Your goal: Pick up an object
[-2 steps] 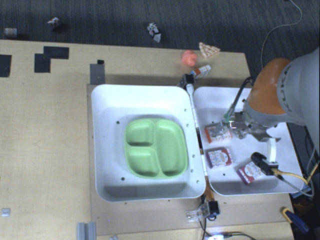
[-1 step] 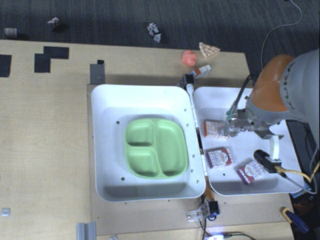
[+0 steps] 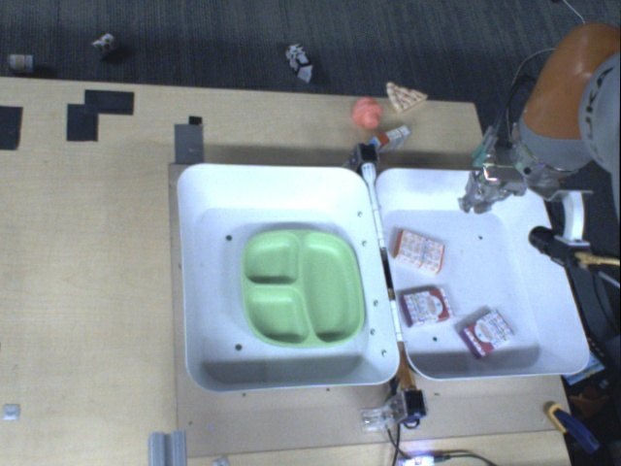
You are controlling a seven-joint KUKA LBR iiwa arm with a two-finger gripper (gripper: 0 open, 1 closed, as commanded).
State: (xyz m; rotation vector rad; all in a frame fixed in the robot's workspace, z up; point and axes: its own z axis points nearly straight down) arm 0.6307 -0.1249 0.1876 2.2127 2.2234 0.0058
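— What lies in the right bin (image 3: 543,299)?
— Three small red-and-white packets: one (image 3: 418,250) flat near the divider, a second (image 3: 425,306) below it, a third (image 3: 487,331) tilted toward the front.

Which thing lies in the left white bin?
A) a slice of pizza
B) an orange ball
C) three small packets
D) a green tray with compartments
D: the green tray with compartments sits in the middle of the left bin, while the three small packets lie in the right bin.
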